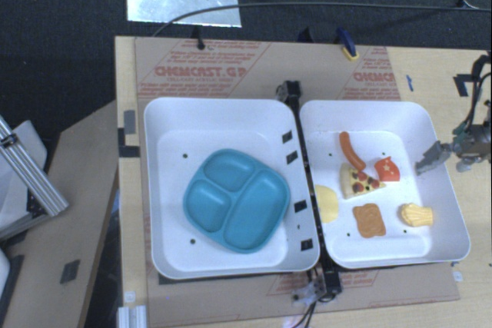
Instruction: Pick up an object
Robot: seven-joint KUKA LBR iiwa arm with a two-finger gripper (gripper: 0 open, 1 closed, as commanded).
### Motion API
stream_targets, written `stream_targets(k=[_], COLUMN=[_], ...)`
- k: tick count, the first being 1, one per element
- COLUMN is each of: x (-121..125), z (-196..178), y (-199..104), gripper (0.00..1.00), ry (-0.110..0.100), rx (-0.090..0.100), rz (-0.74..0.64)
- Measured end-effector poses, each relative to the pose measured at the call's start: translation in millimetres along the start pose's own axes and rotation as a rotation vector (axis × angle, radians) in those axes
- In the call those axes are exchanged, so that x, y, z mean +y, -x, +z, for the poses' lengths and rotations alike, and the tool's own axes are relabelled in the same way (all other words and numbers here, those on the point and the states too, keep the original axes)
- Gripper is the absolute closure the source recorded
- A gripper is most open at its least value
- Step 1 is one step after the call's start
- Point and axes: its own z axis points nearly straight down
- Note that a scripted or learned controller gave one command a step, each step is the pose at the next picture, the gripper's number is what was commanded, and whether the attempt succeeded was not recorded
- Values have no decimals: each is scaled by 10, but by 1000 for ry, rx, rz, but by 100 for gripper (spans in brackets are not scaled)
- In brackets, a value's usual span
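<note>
Left shallow white bin (165, 165): one blue three-compartment plastic tray (236, 200), central, bare floor on all sides. Right shallow white bin (450, 238): long red sausage (352, 150), red wedge-shaped piece (387, 169), pizza slice (358, 182), pale yellow disc (326, 203) at the left wall, brown cracker (370, 220), yellow ridged piece (416, 216); items grouped mid-floor. Two-finger gripper (430, 157) over the right rim, nothing held; finger state cannot be told.

A blue divided plate (236, 200) fills the left bin (165, 127); toy foods lie in the right bin (415, 119).
</note>
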Motion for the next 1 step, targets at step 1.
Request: stream_targets(k=[1], x=[24], z=[-58], y=[-8], gripper=[0], ry=[11], rx=[-3], rz=[-4])
